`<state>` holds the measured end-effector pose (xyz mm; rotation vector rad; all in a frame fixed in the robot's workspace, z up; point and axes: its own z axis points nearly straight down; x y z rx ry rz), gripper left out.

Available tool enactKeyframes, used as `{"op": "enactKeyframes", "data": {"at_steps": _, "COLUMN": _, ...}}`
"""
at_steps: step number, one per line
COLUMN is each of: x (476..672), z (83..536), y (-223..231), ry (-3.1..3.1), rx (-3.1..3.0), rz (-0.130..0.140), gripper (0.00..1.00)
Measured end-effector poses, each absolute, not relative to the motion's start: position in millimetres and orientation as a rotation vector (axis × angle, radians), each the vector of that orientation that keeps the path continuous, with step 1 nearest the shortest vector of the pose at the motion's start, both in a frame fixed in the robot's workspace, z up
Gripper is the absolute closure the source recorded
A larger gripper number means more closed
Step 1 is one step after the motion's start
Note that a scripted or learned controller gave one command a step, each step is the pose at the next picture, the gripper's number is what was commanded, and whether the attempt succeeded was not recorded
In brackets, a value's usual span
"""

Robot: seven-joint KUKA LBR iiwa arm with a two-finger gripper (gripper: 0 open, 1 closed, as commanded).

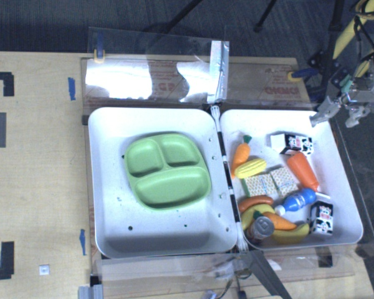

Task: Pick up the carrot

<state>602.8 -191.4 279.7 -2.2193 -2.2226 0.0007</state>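
**Gripper parked at bin edge; carrot untouched in crowded right bin**

Finding 1. The gripper (pixel 329 112) sits at the upper right of the frame, over the far right corner of the right bin (pixel 346 185). Its state cannot be judged; the tool is too small and cluttered with cabling to read. Nothing is visibly held.

Finding 2. The carrot (pixel 303 170) lies in the right bin, right of centre, tilted with its thick end toward the top. It is well apart from the gripper. A small black-and-white carton (pixel 292 143) lies just above it, a blue bottle (pixel 298 200) just below its tip, and a patterned cracker block (pixel 273 182) sits against its left side.

Finding 3. A second orange item with a green top (pixel 240 152) lies at the left of the same bin, beside a corn cob (pixel 252 166). It resembles a carrot as well.

Finding 4. The left bin (pixel 106 185) holds a green divided plate (pixel 167 169), not relevant to the task.

Risks, in my judgement:
- Wrong target: the two orange items could be confused.
- Crowding: fingers descending beside the carrot may land on the cracker block or carton, blocking closure or dragging a neighbour up.
- Slip: the carrot tapers; a grasp near the narrow end would likely squeeze it out.
- Misaligned jaws across its tilted axis could roll it toward the bin wall.
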Motion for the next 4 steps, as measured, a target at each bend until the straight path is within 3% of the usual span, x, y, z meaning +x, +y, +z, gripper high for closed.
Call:
{"op": "enactKeyframes", "data": {"at_steps": 1, "x": 577.0, "z": 208, "y": -109, "ry": -2.338, "rx": -2.098, "rz": 0.000, "gripper": 0.00}}
{"op": "enactKeyframes", "data": {"at_steps": 2, "x": 576.7, "z": 141, "y": -173, "ry": -2.484, "rx": -1.922, "rz": 0.000, "gripper": 0.00}}
{"op": "enactKeyframes", "data": {"at_steps": 3, "x": 585.6, "z": 94, "y": -206, "ry": -2.418, "rx": -2.014, "rz": -0.019, "gripper": 0.00}}
{"op": "enactKeyframes", "data": {"at_steps": 4, "x": 586.7, "z": 106, "y": -213, "ry": -2.427, "rx": -2.033, "rz": -0.011, "gripper": 1.00}}
